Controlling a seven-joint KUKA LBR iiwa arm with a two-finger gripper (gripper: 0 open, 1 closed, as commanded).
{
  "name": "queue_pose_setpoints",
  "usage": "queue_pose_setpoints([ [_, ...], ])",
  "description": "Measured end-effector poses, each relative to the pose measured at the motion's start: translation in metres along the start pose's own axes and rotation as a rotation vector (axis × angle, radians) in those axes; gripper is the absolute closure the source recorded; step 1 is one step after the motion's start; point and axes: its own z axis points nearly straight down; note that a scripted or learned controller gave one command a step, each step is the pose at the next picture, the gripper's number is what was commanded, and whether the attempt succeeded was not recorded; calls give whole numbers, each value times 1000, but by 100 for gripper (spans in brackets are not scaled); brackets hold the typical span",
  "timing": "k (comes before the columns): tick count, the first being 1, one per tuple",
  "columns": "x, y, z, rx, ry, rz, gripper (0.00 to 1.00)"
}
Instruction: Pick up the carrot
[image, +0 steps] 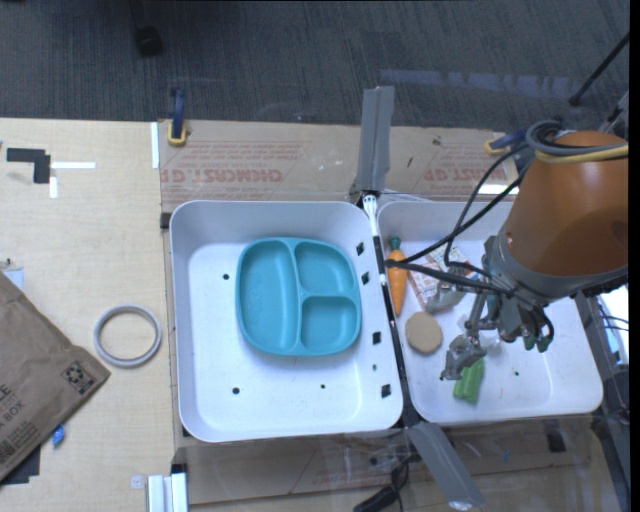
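The carrot (397, 279) is orange with a green top and lies along the left wall of the right bin (560, 405). My gripper (462, 357) hangs low in the middle of that bin, to the right of and below the carrot and apart from it. Its tips hover just above a green item (468, 382). The arm's orange band (575, 205) fills the upper right and hides part of the bin behind it.
A tan round cookie-like piece (424, 333) lies between the carrot and my gripper. A flat packet (437, 290) sits right of the carrot. The left bin (200, 400) holds a blue divided plate (298, 297). A tape ring (127, 333) and cardboard lie on the bench at left.
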Motion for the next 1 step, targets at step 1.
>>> queue_pose_setpoints([
  [1,-54,-1,42,1,-1,523,0],
])
